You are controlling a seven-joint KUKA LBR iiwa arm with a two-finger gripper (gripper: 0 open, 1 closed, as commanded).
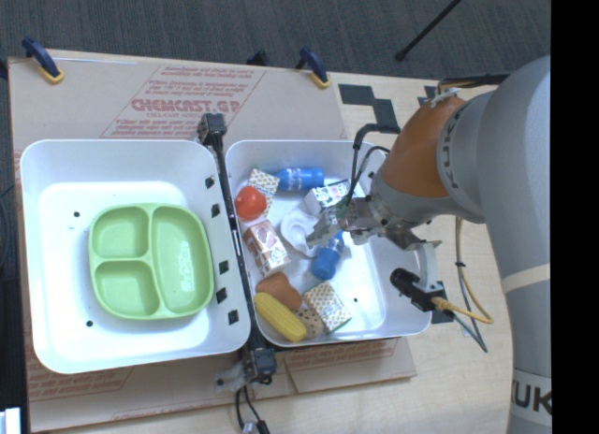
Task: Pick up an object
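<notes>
My gripper (333, 224) reaches down into the middle of the right bin (393, 315), among the clutter. Right beneath it lie a small blue object (326, 263) and a white cup (298, 232); the gripper's body hides whether it touches either. Around them are a blue bottle (299, 179), a red ball (250, 203), a silvery packet (330, 193), a printed snack packet (266, 246), a brown piece (278, 287), a yellow corn cob (280, 317) and a checkered box (327, 307).
The left bin (47, 180) holds a green divided plate (150, 260). A black divider with clips (225, 226) runs between the bins. Cables (463, 306) hang off the arm at the right bin's outer wall.
</notes>
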